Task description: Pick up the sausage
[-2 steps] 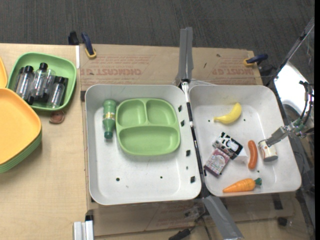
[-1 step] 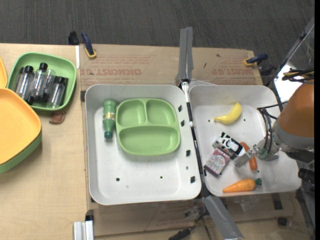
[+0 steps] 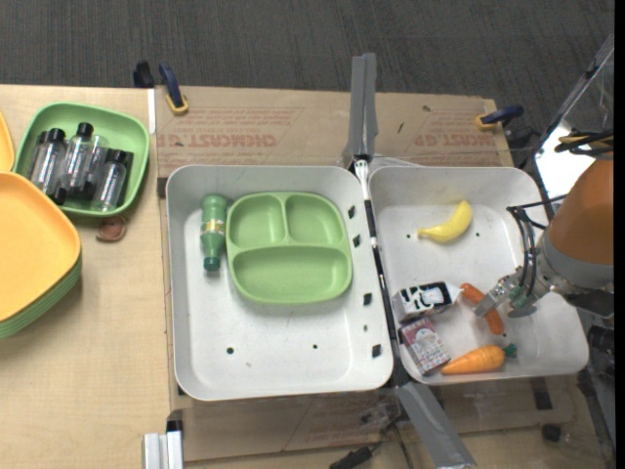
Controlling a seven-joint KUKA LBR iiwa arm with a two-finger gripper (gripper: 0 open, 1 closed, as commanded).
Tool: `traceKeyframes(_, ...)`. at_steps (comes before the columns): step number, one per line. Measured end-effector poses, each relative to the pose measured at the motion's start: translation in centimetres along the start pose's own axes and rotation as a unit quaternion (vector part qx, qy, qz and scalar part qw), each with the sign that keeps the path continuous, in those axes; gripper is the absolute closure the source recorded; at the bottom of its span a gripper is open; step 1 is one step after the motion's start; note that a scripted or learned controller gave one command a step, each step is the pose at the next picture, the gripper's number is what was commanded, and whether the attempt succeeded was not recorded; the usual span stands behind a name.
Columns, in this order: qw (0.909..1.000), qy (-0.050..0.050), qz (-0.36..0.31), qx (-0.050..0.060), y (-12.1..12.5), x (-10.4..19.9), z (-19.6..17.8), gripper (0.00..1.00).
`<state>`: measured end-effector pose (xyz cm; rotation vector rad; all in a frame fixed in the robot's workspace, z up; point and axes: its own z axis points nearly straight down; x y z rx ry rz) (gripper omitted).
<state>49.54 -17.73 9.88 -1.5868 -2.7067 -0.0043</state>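
Where hand touches: small orange-red sausage.

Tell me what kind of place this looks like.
Probably a robotics lab test bench: two white bins sit on clamped cardboard, holding toy food like a banana and carrot, with the robot's hand reaching in over the right bin.
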Motion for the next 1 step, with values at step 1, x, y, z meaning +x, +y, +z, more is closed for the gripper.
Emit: traceKeyframes(1,0.9994,-0.003,0.035,0.001,5.23,-0.73,-11.85,1.00)
